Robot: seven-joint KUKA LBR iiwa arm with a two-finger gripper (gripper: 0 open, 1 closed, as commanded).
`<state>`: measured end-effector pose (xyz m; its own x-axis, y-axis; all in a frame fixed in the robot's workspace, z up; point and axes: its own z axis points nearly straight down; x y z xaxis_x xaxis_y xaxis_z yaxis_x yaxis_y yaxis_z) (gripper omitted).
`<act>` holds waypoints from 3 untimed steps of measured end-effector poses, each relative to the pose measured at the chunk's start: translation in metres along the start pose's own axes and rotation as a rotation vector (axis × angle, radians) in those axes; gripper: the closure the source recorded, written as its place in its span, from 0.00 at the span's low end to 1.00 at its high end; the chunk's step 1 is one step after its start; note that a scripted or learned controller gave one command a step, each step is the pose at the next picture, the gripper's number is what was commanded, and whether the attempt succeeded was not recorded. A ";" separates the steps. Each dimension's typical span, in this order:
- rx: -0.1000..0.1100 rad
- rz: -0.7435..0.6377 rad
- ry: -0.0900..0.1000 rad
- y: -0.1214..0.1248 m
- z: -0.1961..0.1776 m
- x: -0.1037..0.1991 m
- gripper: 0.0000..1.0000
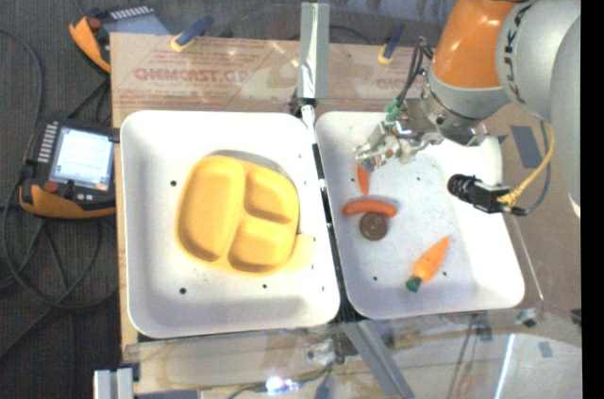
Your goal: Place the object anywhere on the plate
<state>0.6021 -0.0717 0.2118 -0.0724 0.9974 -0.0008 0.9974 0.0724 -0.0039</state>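
Observation:
A yellow plate (241, 211) with three compartments lies in the left white bin (151, 293). In the right bin (481, 289) lie a small orange piece (361, 180), a red-orange sausage (370, 207), a brown round disc (375, 227) touching the sausage, and an orange carrot with a green end (429, 260). My gripper (385, 147) hangs over the right bin's far left part, just above and right of the small orange piece. It is open, with nothing between its fingers.
A metal divider (312, 58) runs between the bins at the back. A black cable fitting (472, 190) hangs off the arm over the right bin. A cardboard sheet (189, 76) lies behind the left bin, and a handheld pendant (71, 163) sits on the floor at left.

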 end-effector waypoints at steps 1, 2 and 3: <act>0.000 0.007 0.001 -0.010 0.014 0.079 1.00; 0.000 -0.138 0.000 0.004 0.029 0.147 1.00; 0.000 -0.138 0.000 0.004 0.029 0.147 0.00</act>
